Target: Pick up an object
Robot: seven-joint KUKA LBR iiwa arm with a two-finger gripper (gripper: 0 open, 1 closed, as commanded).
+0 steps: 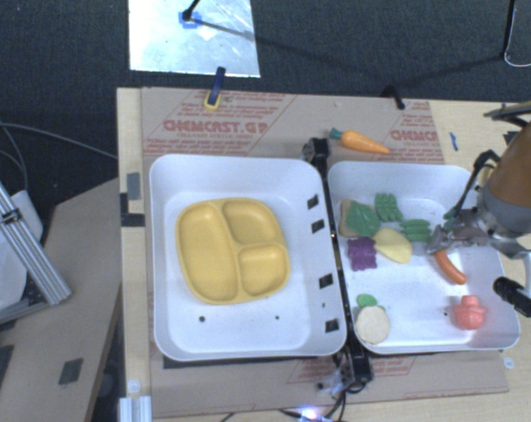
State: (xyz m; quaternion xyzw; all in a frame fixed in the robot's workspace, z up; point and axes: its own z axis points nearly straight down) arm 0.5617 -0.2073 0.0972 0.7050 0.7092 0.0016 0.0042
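Objects: toy foods are lying in the right bin [503, 328], none of them lifted.
Gripper: gripper [447, 233] is hanging low over the right bin's middle, at the right of the green leafy pieces [415, 229]; whether it is clenched or released cannot be told.
Nearest things: orange sausage-like piece [450, 266] is lying just below the gripper, and a yellow piece [394, 245] and purple grapes [362, 253] are sitting to its left.
Farther things: pink piece [468, 312] is resting near the bin's lower right; a round cream piece [372, 323] is sitting at the lower left.
Left bin: left bin [173, 323] is holding a yellow divided plate [233, 249].
Outside: carrot [358, 141] is lying on the cardboard [274, 121] above the bins.
Surroundings: dark carpet [54, 60] is showing beyond the bench.
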